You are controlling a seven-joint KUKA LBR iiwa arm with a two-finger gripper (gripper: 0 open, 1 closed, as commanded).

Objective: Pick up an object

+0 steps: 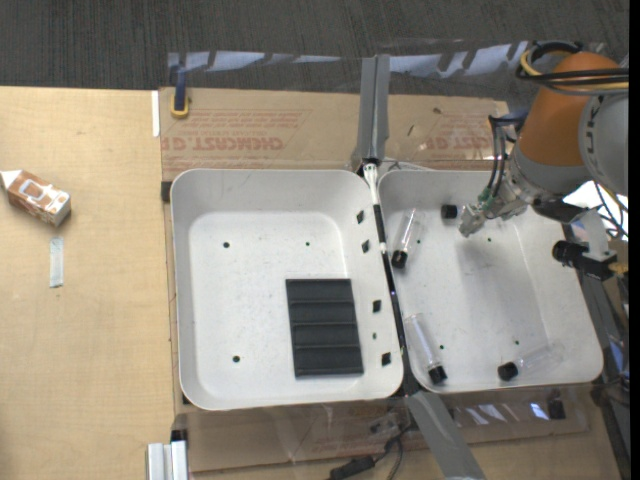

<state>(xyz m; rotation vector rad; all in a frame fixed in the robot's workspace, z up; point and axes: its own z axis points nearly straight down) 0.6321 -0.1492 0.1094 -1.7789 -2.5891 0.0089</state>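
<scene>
My gripper [471, 224] hangs low over the back of the right bin [560, 378], below the orange band of the arm [555, 128]. A small black cap [449, 211] lies just to its left. One clear tube [408, 233] with a black tip rests along the bin's left wall. A second clear tube [421, 343] lies at the front left, and a third clear tube [532, 358] with a black cap lies at the front right. A black ribbed block [324, 326] lies flat in the left bin [190, 298]. Nothing shows in the gripper's grasp.
A grey divider post [374, 108] stands behind the gap between the bins. Brown cardboard [260, 133] lies behind them. On the wooden bench at far left sit a small carton [38, 198] and a pale strip [56, 263]. Cables [590, 248] run at the right edge.
</scene>
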